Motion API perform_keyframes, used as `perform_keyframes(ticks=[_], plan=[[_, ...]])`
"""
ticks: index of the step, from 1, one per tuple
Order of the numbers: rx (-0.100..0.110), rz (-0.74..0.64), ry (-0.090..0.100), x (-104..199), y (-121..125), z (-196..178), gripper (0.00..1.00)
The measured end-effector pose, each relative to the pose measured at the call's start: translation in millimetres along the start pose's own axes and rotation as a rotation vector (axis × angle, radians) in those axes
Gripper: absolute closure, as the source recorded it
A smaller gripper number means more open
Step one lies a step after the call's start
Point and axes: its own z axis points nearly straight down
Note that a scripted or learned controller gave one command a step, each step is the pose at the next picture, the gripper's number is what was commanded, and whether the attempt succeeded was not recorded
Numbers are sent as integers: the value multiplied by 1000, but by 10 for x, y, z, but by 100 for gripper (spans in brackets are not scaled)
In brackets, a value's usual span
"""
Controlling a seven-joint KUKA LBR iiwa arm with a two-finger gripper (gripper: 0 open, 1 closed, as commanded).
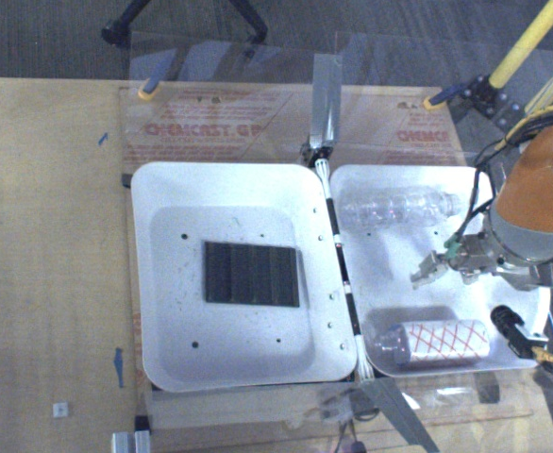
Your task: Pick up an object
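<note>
My gripper (426, 268) hangs over the middle of the right bin (390, 253), reaching in from the right, with nothing visibly held. Beyond it, a clear plastic bottle (397, 208) lies on its side along the bin's far wall. In front of it, by the near wall, a clear tube with a red-and-white lattice pattern (432, 341) also lies on its side. The gripper sits between the two, touching neither. A dark ridged rectangular pad (252, 274) lies flat in the middle of the left bin (163, 253).
A metal divider post (325, 111) stands behind the seam between the bins. Clear plastic panels (210, 121) lie behind both bins. The bare wooden bench (41, 253) extends to the left.
</note>
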Motion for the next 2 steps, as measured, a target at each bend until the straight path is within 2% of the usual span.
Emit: perform_keyframes(ticks=[1,2], plan=[[-3,-152,-2,-75,705,-432,0],[-6,-155,-5,-65,720,-536,100]])
